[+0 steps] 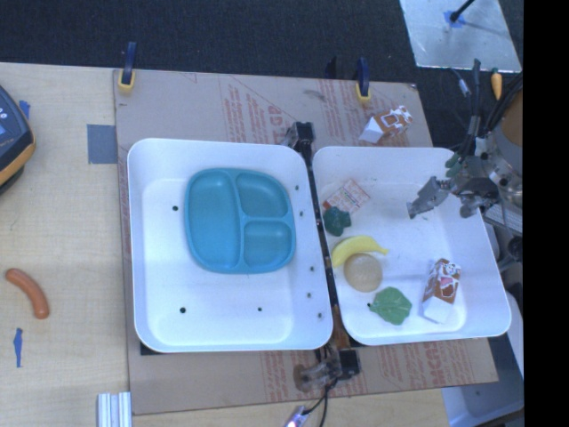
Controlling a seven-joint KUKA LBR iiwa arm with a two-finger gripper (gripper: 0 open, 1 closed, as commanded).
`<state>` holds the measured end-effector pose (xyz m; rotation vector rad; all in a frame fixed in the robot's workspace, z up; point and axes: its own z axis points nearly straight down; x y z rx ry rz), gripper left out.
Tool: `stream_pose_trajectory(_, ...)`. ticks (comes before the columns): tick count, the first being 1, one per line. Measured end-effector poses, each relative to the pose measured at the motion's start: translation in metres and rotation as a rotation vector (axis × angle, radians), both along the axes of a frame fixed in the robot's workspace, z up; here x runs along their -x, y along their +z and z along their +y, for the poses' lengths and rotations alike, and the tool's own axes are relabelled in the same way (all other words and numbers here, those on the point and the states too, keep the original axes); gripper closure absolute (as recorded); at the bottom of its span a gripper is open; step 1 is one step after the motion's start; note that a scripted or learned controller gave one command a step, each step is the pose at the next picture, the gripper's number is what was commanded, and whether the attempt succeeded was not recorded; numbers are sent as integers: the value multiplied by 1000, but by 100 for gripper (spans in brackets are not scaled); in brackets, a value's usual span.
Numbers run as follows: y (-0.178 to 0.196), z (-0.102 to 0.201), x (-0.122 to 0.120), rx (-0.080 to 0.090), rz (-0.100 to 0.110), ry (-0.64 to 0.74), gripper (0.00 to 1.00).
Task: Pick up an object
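Six small objects lie in the right bin (494,256), where the gripper (453,198) hovers with fingers spread and nothing between them, near the bin's far right rim. The closest candidate, a small carton (441,290), lies toward the bin's near right corner; a yellow banana (356,249), a round beige ball (363,272) and a green leafy toy (391,306) cluster near the bin's left wall. A good pick likely means descending squarely over the carton's flat, rigid sides; the smooth, rounded plastic fruit looks likelier to slip.
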<state>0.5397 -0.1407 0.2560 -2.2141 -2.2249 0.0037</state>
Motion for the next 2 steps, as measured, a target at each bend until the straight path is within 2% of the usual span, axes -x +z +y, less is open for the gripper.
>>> stream_pose_trajectory(1, -65, 62, -8, 1, 2, 2, 0)
stream_pose_trajectory(2, -107, 34, -18, 1, 2, 0, 0)
